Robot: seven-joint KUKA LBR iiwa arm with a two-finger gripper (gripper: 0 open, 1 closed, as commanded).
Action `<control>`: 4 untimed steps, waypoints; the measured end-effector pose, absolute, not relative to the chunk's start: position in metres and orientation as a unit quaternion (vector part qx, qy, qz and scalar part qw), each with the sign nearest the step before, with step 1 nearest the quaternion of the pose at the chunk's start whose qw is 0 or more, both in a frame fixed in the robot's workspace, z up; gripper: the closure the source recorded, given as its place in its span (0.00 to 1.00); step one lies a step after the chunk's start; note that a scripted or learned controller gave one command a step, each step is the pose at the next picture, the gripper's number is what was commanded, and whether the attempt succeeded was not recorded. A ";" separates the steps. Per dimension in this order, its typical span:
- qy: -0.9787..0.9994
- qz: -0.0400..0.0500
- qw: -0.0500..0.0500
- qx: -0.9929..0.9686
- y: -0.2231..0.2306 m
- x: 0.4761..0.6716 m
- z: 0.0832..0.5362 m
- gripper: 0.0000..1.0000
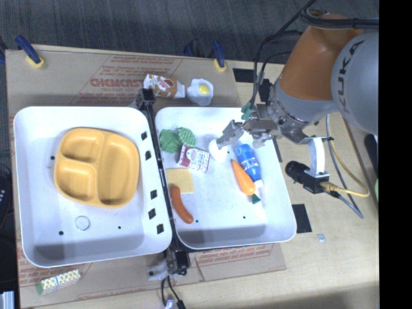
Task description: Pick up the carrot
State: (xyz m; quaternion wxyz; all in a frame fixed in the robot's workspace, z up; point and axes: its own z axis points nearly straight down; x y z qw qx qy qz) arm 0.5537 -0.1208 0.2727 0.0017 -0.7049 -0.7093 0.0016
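Nearest the camera in the right-hand shallow white plastic bin [277, 227]: bare white floor along the front wall, so plenty of open room there. Slightly further in, a small reddish-orange toy sausage [181, 205] near the left wall, just touching a pale yellow cheese-like slab [183, 181].

Target next: the small orange toy carrot with a green tip [244, 178], lying flat in the right half of that bin, tilted, right against a blue and white plastic bottle [250, 163] on its far-right side. Not much slack on that flank. Left side of the carrot wide open, though.

Probably best to drop straight down over the carrot's middle, closing across its short width, with 1 finger squeezing into the seam by the bottle. Risk of nudging or grabbing the bottle instead.

Further back, the grey two-finger gripper [239, 131] hanging over the bin's far right corner, fingers spread a bit with nothing between them. Beyond the carrot to the left, a red and white snack packet [195, 158] and green leafy toy [175, 138], well apart from the approach.
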 end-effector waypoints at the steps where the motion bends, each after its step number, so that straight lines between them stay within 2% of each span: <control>1: -0.651 0.002 0.002 -0.759 -0.154 0.509 0.190 0.00; 2: -0.686 0.001 0.002 -0.727 -0.161 0.531 0.091 0.00; 3: -0.736 -0.007 0.010 -0.677 -0.195 0.521 0.091 0.00; 4: -0.736 -0.002 0.005 -0.677 -0.201 0.520 0.101 1.00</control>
